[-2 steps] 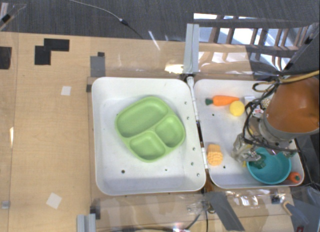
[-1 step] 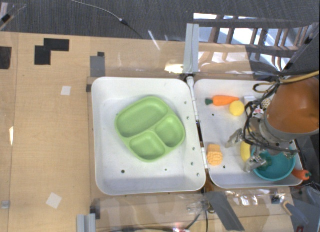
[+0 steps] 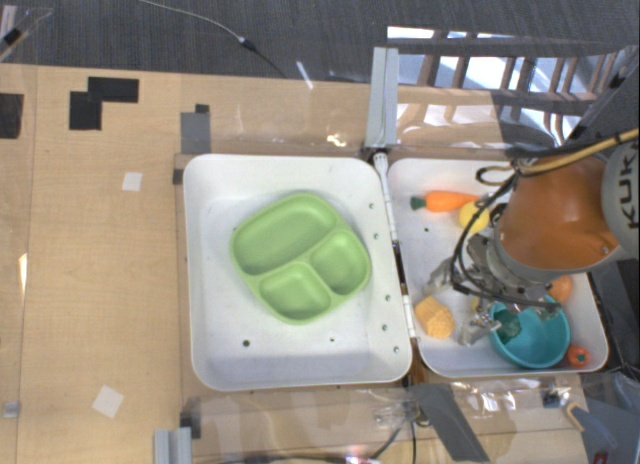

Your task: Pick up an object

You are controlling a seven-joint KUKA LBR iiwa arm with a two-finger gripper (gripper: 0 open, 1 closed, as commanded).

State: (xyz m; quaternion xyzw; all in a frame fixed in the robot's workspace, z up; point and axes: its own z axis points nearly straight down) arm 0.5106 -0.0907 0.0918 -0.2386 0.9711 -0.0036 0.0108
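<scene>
My gripper (image 3: 492, 324) hangs low in the right bin (image 3: 432, 352), under the arm's orange band (image 3: 555, 217), at the left rim of a teal bowl (image 3: 535, 342). A yellow lumpy piece (image 3: 434, 317) lies just left of the gripper. An orange carrot (image 3: 448, 201) with a green tip lies at the bin's far side, with a yellow object (image 3: 472, 215) next to it, partly hidden by the arm. A small red-orange fruit (image 3: 577, 356) sits at the bin's near right corner. An orange thing (image 3: 562, 290) peeks out from under the arm.
The left bin (image 3: 215, 352) holds a green divided plate (image 3: 300, 256) with three compartments. A metal divider (image 3: 397, 272) runs between the bins. Black cables (image 3: 465, 252) loop beside the wrist. A rail frame (image 3: 480, 62) stands behind the right bin.
</scene>
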